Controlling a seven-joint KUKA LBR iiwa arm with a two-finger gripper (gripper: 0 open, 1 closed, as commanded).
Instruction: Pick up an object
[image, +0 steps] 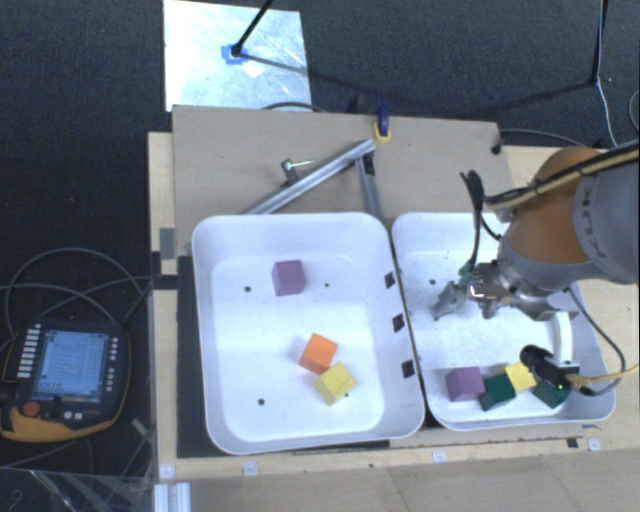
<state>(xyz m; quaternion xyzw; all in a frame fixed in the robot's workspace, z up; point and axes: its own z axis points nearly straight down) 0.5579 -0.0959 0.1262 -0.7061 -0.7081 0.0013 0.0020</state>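
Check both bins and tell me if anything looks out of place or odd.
Nothing is spilled or broken. The left bin holds a purple block, an orange block and a yellow block, the last two touching. In the right bin, the blocks crowd the near corner, a green block tilted among them.

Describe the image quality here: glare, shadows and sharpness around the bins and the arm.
Camera view: even overhead light, soft short shadows beside the purple block and orange block; the white left bin is bright but not blown out; glare on the foil sheet at top; the gripper looks slightly soft, its detail hard to read.
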